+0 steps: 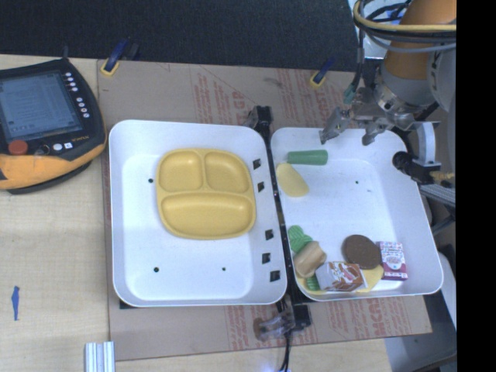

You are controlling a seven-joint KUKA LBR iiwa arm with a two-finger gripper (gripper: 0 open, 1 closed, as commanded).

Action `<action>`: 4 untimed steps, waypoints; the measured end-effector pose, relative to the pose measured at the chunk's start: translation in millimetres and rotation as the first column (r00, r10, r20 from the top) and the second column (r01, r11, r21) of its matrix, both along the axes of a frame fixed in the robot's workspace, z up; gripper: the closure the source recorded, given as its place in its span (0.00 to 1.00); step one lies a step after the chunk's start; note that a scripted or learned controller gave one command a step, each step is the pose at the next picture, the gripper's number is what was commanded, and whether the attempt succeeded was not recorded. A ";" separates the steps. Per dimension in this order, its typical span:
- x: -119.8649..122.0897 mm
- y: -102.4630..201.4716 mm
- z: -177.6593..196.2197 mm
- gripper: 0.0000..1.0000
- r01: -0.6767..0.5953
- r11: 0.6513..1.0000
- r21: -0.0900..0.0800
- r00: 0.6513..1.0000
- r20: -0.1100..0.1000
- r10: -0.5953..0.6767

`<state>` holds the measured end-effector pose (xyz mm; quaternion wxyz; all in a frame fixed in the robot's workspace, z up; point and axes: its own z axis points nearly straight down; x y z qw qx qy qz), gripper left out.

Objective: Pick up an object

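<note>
Camera view looked down on a wooden surface (46,285) carrying two shallow white bins side by side on a sheet of brown cardboard (194,87). The grey arm with its orange band (428,10) reached in from the right, and its pincer (349,132) hung over the far edge of the right white bin (411,208) with its two dark fingers spread apart, nothing between them.

Just near of the pincer lay a green cylinder (307,157), and beside it, toward the left wall, a pale yellow rounded piece (292,180). The middle of that bin lay open and white. Along the near edge the things crowded together: a green ridged piece (297,237) touching a tan bun-shaped piece (308,259), a small printed packet (341,276), a brown round disc (360,250) and a red and white carton (393,259) in the near right corner.

The left white bin (132,270) held a yellow divided plastic plate (206,192), set toward its far half, with bare floor around it on the near side. Black clips (263,116) joined the bins at the far and near ends of their shared wall. A grey and orange control pendant (46,122) rested on the far left, well apart from the bins.
</note>
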<state>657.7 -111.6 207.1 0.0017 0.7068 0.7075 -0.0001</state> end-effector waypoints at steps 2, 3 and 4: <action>-54.9 -95.1 -13.6 0.00 0.000 1.000 -0.003 1.000 0.003 0.000; -124.0 -92.7 -71.1 0.00 -0.002 1.000 0.005 1.000 -0.011 0.002; -158.4 -31.5 -87.6 0.00 -0.006 1.000 0.006 1.000 -0.010 0.006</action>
